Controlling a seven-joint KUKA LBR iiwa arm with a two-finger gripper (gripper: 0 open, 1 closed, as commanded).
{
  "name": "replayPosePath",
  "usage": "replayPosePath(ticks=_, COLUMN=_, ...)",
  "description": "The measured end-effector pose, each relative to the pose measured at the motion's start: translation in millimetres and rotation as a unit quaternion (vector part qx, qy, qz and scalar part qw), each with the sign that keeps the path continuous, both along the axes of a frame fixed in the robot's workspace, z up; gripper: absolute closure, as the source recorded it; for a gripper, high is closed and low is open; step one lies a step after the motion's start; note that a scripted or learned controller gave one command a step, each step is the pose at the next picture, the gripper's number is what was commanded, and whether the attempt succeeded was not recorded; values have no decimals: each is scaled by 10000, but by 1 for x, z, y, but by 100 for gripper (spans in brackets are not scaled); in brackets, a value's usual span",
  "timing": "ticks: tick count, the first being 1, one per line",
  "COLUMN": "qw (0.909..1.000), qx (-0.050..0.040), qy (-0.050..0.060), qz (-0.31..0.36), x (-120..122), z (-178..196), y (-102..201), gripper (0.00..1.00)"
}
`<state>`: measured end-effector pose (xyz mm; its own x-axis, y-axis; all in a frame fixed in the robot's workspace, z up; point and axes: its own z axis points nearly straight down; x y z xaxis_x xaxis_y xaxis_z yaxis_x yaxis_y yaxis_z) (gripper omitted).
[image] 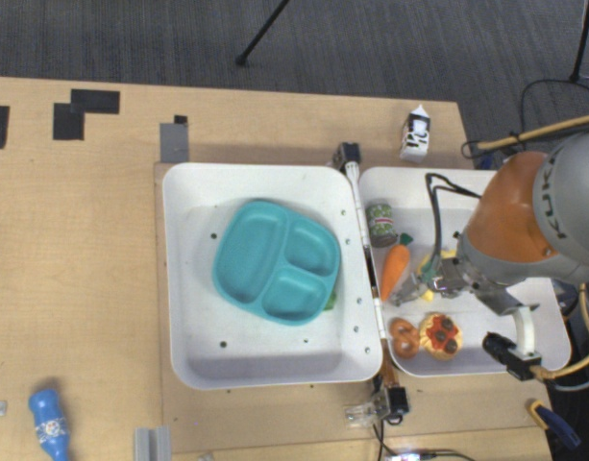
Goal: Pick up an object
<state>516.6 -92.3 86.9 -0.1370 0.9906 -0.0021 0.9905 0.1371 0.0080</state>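
The right bin point(409, 192) holds several toy foods. An orange carrot point(395, 269) lies by its left wall, with a small green-labelled can point(380, 223) above it. A brown pretzel point(404, 335) and a round pastry with red toppings point(440, 336) sit near the front wall. My gripper point(421, 286) hangs low over the bin, just right of the carrot's tip and above the pretzel. A yellow piece point(430, 260) shows beside it. I cannot make out anything held.
The left bin point(179, 286) holds a teal divided plate point(278, 260) with something green under its right edge. A small white bottle point(417, 133) stands on the bench behind the right bin. A blue toy point(49, 423) lies at the front left.
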Motion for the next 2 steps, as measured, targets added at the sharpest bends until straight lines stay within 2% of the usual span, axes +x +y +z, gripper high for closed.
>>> replayPosePath(ticks=1, qw=9997, qx=-12, qy=-4, qz=226, x=60, z=0, y=2, gripper=0)
replayPosePath(ticks=2, qw=9997, qx=-12, qy=-25, qz=242, x=61, z=12, y=3, gripper=100)
